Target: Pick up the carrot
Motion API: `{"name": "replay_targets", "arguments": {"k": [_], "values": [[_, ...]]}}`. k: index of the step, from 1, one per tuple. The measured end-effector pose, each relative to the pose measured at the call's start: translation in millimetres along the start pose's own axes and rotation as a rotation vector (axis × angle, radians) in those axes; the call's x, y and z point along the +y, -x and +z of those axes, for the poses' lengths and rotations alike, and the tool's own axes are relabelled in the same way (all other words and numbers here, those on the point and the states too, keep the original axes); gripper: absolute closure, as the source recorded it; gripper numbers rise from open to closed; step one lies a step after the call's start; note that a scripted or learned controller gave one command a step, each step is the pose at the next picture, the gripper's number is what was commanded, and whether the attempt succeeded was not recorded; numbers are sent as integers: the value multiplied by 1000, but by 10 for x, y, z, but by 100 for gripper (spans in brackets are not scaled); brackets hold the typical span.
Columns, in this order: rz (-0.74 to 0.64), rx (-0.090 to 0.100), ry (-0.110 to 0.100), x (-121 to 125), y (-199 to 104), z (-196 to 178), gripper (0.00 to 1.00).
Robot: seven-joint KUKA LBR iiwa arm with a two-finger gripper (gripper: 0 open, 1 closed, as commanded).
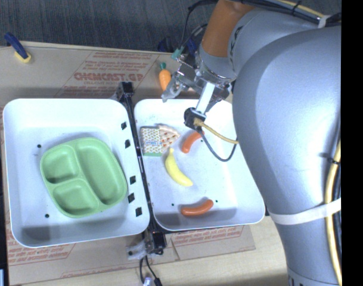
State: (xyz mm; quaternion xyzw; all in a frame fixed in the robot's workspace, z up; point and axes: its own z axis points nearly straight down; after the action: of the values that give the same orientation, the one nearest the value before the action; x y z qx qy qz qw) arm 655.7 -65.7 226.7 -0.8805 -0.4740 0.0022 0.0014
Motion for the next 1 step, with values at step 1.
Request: {"name": "replay_targets", "arguments": {"k": [1], "values": [[5, 0, -2, 545, 824, 537, 0]]}}
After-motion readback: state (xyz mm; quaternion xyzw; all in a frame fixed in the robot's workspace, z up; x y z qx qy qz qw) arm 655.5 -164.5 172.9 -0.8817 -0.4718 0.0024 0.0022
